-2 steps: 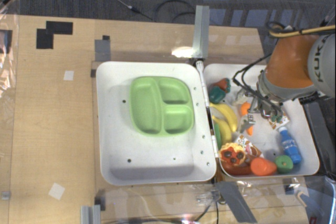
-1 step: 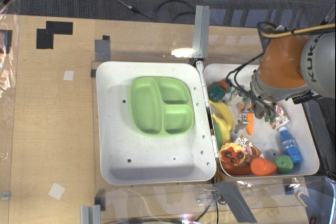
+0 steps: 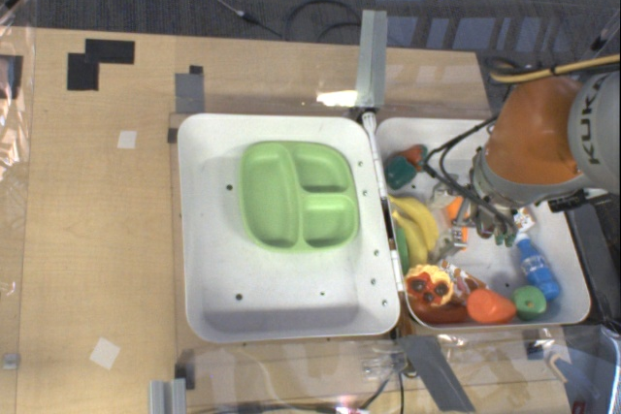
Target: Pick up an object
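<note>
While I watch from above, my claw (image 3: pixel 482 230) hangs over the middle of the right bin (image 3: pixel 579 298), wrist pointing down; I cannot tell its state. Just to its left lies the banana (image 3: pixel 417 226), long axis running top to bottom of the frame. 1 blue bottle (image 3: pixel 537 269) sits lower right of the claw.

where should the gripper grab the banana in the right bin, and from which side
Grip the banana across its curved middle, coming straight down from above. It lies flat along the right bin's left wall, so a side approach looks blocked there; the narrow width across the curve probably suits the two-finger gripper best.
</note>
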Controlling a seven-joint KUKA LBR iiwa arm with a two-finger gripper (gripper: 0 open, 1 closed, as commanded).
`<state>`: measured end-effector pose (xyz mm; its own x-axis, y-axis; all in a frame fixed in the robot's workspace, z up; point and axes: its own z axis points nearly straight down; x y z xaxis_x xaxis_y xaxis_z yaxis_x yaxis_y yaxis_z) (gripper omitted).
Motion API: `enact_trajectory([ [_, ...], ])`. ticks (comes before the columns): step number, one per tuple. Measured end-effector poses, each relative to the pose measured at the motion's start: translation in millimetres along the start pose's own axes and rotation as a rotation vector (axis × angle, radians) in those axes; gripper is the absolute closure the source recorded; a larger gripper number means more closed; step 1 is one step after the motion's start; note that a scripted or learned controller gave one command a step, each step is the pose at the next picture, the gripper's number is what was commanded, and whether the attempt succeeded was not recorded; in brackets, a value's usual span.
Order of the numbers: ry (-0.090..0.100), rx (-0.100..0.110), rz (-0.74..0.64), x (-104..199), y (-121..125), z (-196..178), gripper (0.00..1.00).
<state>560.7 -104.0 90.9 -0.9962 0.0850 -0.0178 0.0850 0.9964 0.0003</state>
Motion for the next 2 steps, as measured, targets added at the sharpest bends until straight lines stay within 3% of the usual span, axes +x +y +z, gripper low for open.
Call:
enact_trajectory([
  [1, 0.003, 0.001, -0.070, -25.3, 5.6, 0.8, 0.00],
  [2, -0.001, 0.004, -0.098, -18.3, 9.3, 0.5, 0.00],
])
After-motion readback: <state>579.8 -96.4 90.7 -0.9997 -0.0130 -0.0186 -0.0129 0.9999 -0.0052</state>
